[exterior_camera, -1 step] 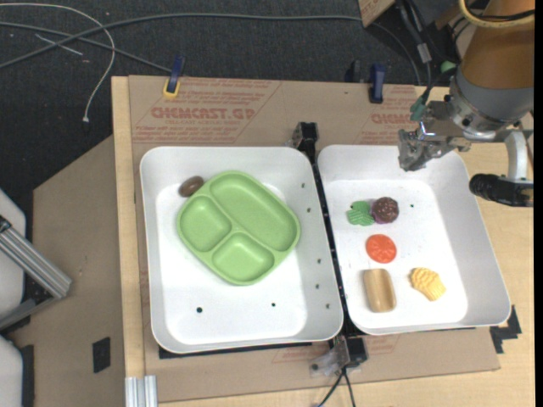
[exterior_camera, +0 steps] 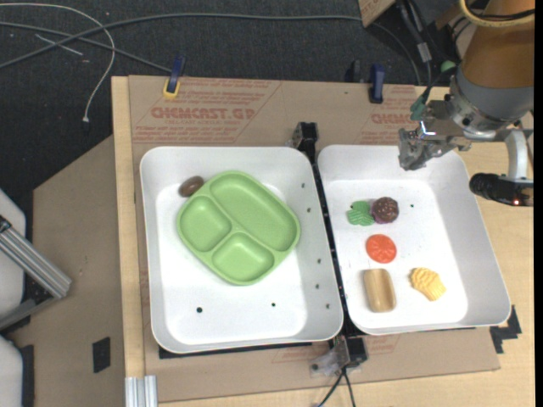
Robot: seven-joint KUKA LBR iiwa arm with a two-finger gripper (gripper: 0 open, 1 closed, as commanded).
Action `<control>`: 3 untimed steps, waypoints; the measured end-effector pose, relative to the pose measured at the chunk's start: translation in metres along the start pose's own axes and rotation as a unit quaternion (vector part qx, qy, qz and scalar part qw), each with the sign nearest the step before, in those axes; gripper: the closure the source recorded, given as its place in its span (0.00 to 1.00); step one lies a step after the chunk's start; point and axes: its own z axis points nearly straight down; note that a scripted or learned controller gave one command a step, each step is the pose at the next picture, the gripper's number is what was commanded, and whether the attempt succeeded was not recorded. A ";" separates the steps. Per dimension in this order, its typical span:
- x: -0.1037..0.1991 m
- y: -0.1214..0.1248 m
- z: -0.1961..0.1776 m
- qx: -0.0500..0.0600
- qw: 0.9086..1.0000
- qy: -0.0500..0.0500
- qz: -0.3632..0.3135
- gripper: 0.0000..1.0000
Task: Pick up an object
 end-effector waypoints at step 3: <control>0.000 0.000 0.131 0.001 1.000 0.000 0.001 0.00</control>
